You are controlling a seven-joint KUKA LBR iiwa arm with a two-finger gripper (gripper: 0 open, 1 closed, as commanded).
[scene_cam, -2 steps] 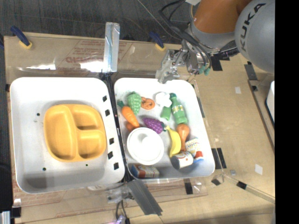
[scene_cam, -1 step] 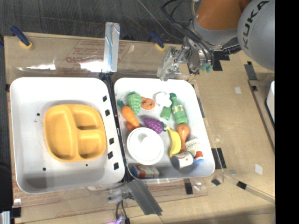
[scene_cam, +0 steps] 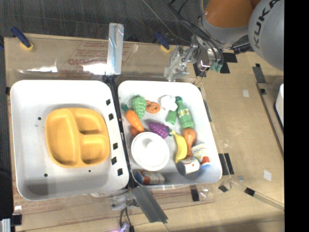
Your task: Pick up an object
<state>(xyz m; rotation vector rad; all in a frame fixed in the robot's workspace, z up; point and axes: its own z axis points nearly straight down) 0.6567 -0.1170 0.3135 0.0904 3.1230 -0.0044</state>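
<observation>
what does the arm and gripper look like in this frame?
Grey KUKA arm with black lettering on its shell and a wide orange band above the wrist. Black cables trail behind it. The gripper is small, metallic silver, with wiring at its base.

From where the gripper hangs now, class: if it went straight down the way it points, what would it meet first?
Probably the back rim of the right bin, not the toys: the gripper hangs above that edge. Depth is unclear from this single slanted view.

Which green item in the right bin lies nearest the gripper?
The green bottle, in the bin's upper right part, lies closest to the gripper. The green corn and the small green block sit farther left.
</observation>
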